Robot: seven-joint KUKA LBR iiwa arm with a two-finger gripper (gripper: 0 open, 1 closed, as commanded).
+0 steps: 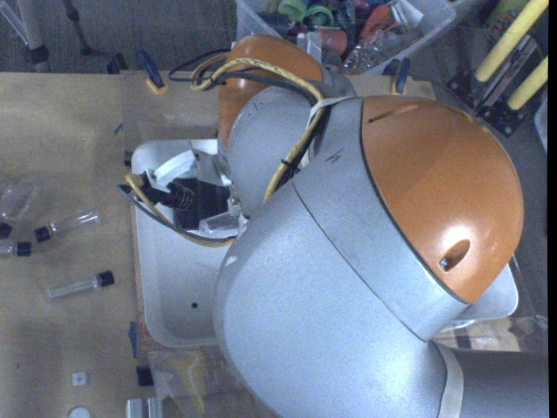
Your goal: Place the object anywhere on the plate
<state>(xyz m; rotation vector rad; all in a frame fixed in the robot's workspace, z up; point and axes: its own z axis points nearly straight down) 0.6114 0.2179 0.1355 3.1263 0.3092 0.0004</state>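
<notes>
Mostly, the big grey KUKA arm with its orange dome cap takes up the middle and right of the camera view, reaching in from the right and bending down over the shallow white plastic bin on the left side of the bench. The wrist end, a cluster of black parts with white pieces and looped yellow-and-black cables, sits low over the upper part of that bin. The gripper itself is tucked beneath the wrist and the cables, so I cannot tell how it stands or whether it has anything in its grasp. The object to be placed and the plate are not something I can pick out; the arm covers most of both bins. The bare part of the bin floor shows a small dark speck. Left of the bin, on the tan wooden bench top, lie a few clear plastic vials with black caps, well apart from the bin. Behind the arm, at the top of the view, stands a clear plastic tub crammed with colourful toys and tools, and yellow foam tubes lean at the upper right.
</notes>
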